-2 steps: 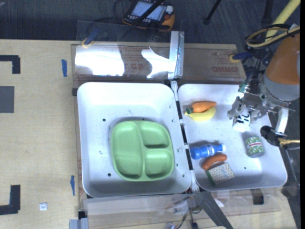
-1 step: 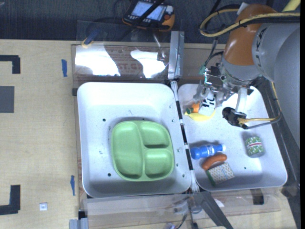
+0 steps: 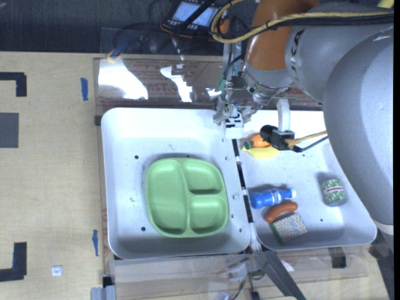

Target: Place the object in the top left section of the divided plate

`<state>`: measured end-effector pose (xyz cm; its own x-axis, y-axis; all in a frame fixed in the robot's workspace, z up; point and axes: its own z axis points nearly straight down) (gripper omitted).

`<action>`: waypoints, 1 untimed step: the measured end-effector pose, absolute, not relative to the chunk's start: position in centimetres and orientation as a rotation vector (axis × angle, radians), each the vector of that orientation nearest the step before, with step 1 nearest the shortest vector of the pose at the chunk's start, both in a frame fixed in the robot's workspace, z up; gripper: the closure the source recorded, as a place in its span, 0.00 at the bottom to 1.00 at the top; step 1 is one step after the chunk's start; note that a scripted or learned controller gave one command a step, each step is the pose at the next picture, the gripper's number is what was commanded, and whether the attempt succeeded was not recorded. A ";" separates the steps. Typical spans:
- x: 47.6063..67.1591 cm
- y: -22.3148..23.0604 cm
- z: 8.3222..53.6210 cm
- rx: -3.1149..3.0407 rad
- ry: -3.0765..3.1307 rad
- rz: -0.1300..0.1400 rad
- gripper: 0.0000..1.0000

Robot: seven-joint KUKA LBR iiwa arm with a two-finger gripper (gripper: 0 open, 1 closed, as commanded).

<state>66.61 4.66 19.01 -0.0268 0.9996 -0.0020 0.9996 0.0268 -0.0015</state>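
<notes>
Smooth green divided plate (image 3: 185, 196), rounded corners

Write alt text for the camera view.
A grey robot arm's end effector hangs over the far end of the divider between two white bins. The left bin holds a green divided plate; the right bin holds a blue bottle, a yellow toy and other small items.

Bright overhead light, glaring clear panel (image 3: 156, 80)

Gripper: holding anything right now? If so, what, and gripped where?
Cannot be told. The gripper sits at the top of the divider between the two bins, and nothing shows in it. The green divided plate lies in the left bin.
</notes>
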 end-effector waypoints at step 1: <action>59.6 5.3 23.6 1.946 2.470 -0.002 1.00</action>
<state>59.62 5.33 23.57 -0.2342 0.9722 0.0012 0.9722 0.2342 -0.0027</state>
